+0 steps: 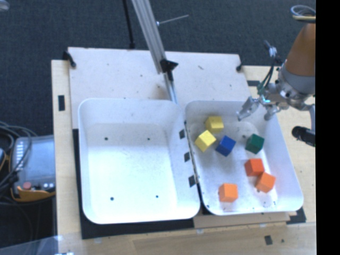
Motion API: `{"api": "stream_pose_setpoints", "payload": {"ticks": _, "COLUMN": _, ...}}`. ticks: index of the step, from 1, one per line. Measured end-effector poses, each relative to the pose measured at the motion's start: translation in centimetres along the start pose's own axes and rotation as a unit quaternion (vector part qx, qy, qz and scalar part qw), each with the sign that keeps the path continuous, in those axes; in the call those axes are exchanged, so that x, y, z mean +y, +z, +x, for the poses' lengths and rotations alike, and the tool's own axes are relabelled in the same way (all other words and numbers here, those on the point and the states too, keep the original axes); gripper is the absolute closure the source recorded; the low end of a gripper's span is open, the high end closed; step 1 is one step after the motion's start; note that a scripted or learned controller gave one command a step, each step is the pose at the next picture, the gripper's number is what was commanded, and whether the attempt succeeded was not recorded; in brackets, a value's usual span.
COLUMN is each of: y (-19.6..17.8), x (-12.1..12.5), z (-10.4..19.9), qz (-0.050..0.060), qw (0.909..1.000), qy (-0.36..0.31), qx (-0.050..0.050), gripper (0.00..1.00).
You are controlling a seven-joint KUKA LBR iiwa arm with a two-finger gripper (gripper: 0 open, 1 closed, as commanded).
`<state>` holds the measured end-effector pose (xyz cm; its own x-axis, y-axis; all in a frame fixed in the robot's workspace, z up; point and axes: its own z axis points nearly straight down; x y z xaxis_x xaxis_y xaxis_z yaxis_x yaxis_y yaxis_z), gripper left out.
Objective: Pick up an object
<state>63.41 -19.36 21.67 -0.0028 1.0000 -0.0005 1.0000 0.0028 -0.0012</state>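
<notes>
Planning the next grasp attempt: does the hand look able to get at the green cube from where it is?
Probably yes. The hand hangs open over the right bin, and the green cube sits just below it in the view, apart from the other cubes, nothing over it.

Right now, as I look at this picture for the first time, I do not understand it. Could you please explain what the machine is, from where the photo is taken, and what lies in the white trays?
The photo comes from one fixed camera above a bench, looking down at a slant. The machine at the right is a robot arm, grey with an orange band. At its end is a gripper with two fingers, which hangs over the upper part of the right bin. The fingers stand apart and nothing is between them, so it holds nothing. Its job is to pick up an object.

The right bin holds seven small cubes: two yellow cubes, a blue cube, a green cube, and three orange cubes. The left bin stands beside it.
</notes>
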Motion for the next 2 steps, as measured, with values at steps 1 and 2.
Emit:
{"api": "stream_pose_setpoints", "payload": {"ticks": 1, "y": -0.1, "x": 0.0, "z": 0.0, "qz": -0.001, "qw": 1.0000, "qy": -0.001, "qx": -0.001, "gripper": 0.00}}
{"api": "stream_pose_setpoints", "payload": {"ticks": 2, "y": 4.1, "x": 0.1, "z": 0.3, "qz": 0.001, "qw": 1.0000, "qy": -0.002, "qx": 0.000, "gripper": 0.00}}
